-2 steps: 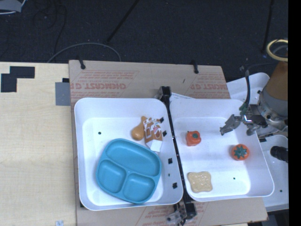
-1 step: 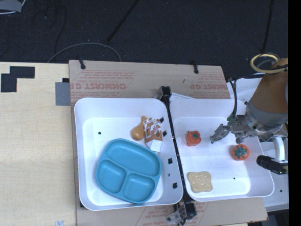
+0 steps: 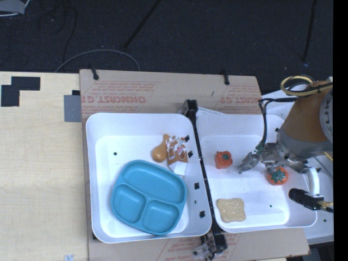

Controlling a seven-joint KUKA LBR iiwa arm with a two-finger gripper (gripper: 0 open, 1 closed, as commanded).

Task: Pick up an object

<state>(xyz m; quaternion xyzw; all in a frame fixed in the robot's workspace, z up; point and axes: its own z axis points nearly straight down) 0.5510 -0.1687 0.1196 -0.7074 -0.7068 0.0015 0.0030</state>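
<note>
1. Your arm [image 3: 310, 121] reaches in from the right and hangs over the right bin [image 3: 255, 221], with its end effector [image 3: 249, 163] low over the bin's middle.
2. You cannot tell from this slant whether the end effector is apart or together; nothing shows clamped in it.
3. In the right bin you have a red tomato-like toy [image 3: 223, 159] just left of the end effector, a second red toy [image 3: 277, 175] just to its right under the wrist, and a slice of toast [image 3: 231, 210] near the front wall.
4. In the left bin [image 3: 100, 189] you see a blue divided plate [image 3: 148, 196] and, beyond it, a brown-and-white packet [image 3: 171, 150] close to the divider.
</note>
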